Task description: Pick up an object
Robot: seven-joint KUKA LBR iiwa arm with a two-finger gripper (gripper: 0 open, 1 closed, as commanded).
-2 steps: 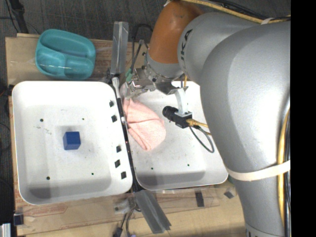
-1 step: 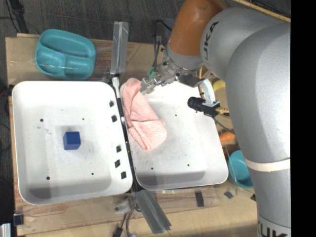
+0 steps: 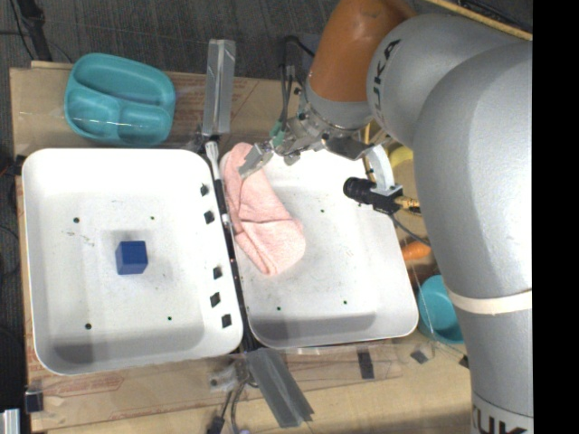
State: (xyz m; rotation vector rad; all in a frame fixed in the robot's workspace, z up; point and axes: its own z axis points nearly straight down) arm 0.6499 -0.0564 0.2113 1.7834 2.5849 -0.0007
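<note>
The gripper (image 3: 264, 155) is pinching the top corner of the pink cloth (image 3: 261, 213), though the fingers are looking small and a bit blurry. The cloth is lying in the right bin (image 3: 362, 269), against its left wall. Left of the cloth, a blue cube (image 3: 132, 257) is sitting in the left bin (image 3: 54, 206).

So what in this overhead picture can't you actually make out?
- The gripper above the pink cloth: too small and blurred to tell whether it grips the cloth.
- The right bin's far right corner: hidden behind the grey arm.
- Yellow, orange and teal things beside that bin: mostly covered by the arm, so unidentifiable.
- The blue block in the left bin: too small for surface detail.
</note>
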